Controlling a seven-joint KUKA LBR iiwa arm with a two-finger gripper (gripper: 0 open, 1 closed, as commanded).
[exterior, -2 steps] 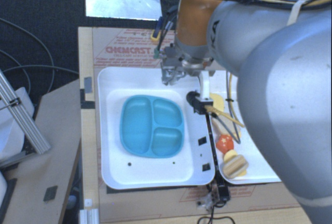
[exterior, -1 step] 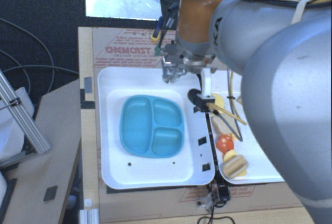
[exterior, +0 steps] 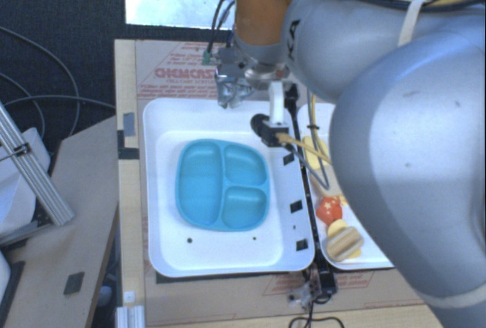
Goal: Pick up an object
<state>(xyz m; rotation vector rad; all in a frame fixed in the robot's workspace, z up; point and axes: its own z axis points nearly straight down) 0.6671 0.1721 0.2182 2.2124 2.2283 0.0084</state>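
A light blue divided plate lies flat in the left white bin. In the right bin, a red tomato-like toy and a tan bun-like toy sit near the front, with yellow strips farther back. My gripper hangs over the back edge of the left bin, above and behind the plate, with nothing visibly held.
The big grey arm covers most of the right bin. Cardboard lies under the bins. A metal frame stands at the left, and a low black divider runs between the bins.
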